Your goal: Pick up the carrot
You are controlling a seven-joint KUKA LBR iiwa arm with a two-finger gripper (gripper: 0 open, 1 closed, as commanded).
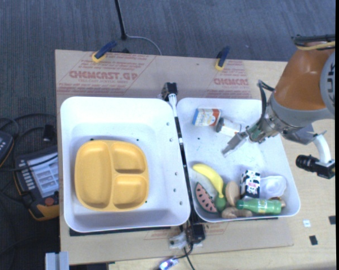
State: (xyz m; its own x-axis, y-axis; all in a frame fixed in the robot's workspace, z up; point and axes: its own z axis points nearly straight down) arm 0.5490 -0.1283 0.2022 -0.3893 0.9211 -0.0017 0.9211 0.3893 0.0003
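In the right bin's (284, 151) front right corner, a small orange piece (276, 199) peeks out between a white cup (274, 184) and a green bottle (260, 207). It may be the carrot, and most of it is hidden. My gripper (225, 138) hangs over the middle of the right bin, well behind that corner, pointing left. It is open, one finger reaching toward the bin floor and the other toward a small carton (206, 117). Nothing sits between the fingers.
A banana (209, 176), a watermelon slice (204, 197), a brownish potato-like piece (232, 193) and a black-and-white carton (250, 183) crowd the right bin's front. The left bin (102, 108) holds a yellow divided plate (110, 173).
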